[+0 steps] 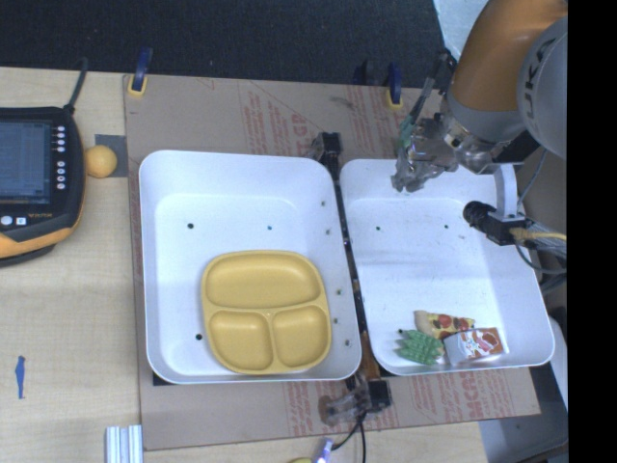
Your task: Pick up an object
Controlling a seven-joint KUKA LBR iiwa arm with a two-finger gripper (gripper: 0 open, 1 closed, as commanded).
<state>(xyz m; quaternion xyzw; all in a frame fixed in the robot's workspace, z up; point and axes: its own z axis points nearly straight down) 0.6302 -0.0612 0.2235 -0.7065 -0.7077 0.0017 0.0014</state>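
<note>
The gripper [413, 179] hangs over the right bin's [434, 258] far edge; whether it is wide or narrow cannot be told. The nearest objects lie diagonally opposite, at the bin's near right corner: a green toy [420, 346], a pizza slice [442, 322] and a small red-and-white packet [475, 344], clustered and touching.

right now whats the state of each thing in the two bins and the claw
yellow divided plate: flat, right side up, in the left bin
pizza slice toy: lying in the right bin's near corner
green toy: lying beside the pizza slice
small packet: lying at the near wall
claw: above the right bin's far edge, nothing visibly held
</note>
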